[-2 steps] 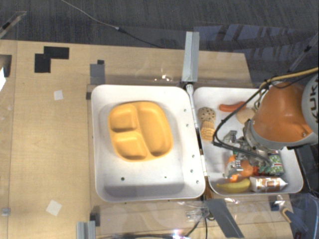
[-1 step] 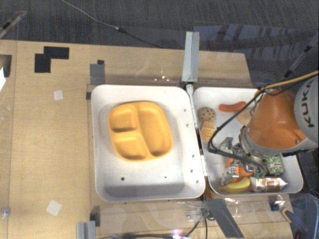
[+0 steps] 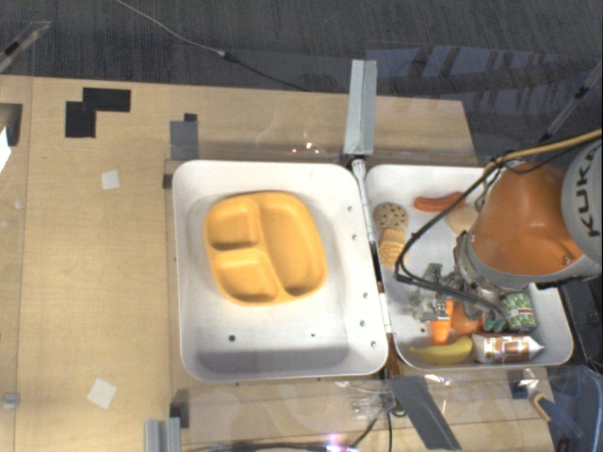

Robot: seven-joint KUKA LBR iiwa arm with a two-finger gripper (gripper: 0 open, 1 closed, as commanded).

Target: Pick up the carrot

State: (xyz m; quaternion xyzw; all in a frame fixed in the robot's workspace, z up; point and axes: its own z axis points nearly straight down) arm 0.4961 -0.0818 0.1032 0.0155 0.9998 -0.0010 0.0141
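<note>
The carrot (image 3: pixel 443 329) is a small orange piece lying in the front part of the right bin (image 3: pixel 563 347), just behind a banana. My gripper (image 3: pixel 443 307) hangs directly over it, low in the bin and touching or nearly touching the carrot's top. The gripper body and the orange wrist band (image 3: pixel 524 224) hide part of the carrot and the bin's middle. A second orange bit (image 3: pixel 465 324) shows just right of the gripper; whether it belongs to the same carrot is unclear.
A banana (image 3: pixel 443 351), a brown-and-white packet (image 3: pixel 507 348) and a green packet (image 3: pixel 517 309) crowd the carrot. A sausage (image 3: pixel 438 201), a cookie (image 3: pixel 390 217) and a corn piece (image 3: pixel 390 246) lie behind. The left bin (image 3: pixel 283 347) holds a yellow divided tray (image 3: pixel 266 246).
</note>
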